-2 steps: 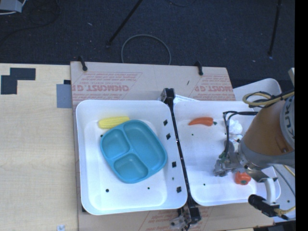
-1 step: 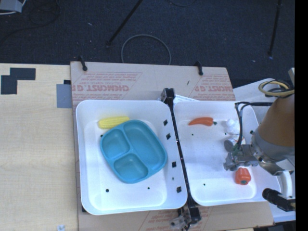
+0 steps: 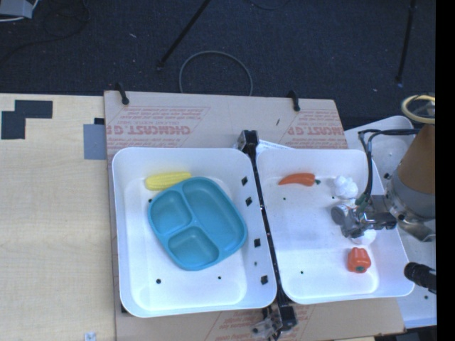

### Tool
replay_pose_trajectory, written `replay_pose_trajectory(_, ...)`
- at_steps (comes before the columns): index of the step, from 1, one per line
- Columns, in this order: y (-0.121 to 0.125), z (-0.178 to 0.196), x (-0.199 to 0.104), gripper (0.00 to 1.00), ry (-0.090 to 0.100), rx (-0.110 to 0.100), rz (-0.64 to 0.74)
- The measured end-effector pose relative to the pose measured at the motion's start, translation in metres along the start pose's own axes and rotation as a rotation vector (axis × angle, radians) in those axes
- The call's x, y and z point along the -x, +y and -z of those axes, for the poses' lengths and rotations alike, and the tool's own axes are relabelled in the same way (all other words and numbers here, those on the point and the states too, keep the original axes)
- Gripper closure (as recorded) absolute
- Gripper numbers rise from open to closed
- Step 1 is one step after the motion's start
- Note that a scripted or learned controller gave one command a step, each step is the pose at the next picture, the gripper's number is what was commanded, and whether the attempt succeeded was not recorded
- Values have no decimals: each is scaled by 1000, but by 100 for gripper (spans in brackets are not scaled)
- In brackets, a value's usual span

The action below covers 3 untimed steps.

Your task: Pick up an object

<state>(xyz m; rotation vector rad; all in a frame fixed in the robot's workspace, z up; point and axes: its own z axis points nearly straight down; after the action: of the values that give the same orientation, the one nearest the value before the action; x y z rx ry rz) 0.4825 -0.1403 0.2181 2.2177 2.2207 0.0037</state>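
In the right bin [image 3: 313,290] lie an orange chili pepper [image 3: 297,180] near the back, a small white object [image 3: 346,185] to its right, and a red bell pepper [image 3: 359,260] near the front right. My gripper [image 3: 353,223] hangs low over the right side of this bin, between the white object and the red pepper. It is just below the white object and a little above the red pepper. A bit of white shows right under the gripper, and I cannot make out what it is.
The left bin [image 3: 135,261] holds a blue divided plate [image 3: 195,222] and a yellow corn cob [image 3: 167,180] behind it. A black divider [image 3: 259,219] runs between the bins. The arm [image 3: 419,169] comes in over the right bin's right rim.
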Motion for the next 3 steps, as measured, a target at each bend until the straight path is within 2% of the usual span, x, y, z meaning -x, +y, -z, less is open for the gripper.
replay_pose_trajectory(1, 1, 22, 1, 100, 0, -3, 0)
replay_pose_trajectory(2, 6, 25, -58, 100, 4, -6, 4)
replay_pose_trajectory(3, 6, 11, -112, 100, 3, -9, 3)
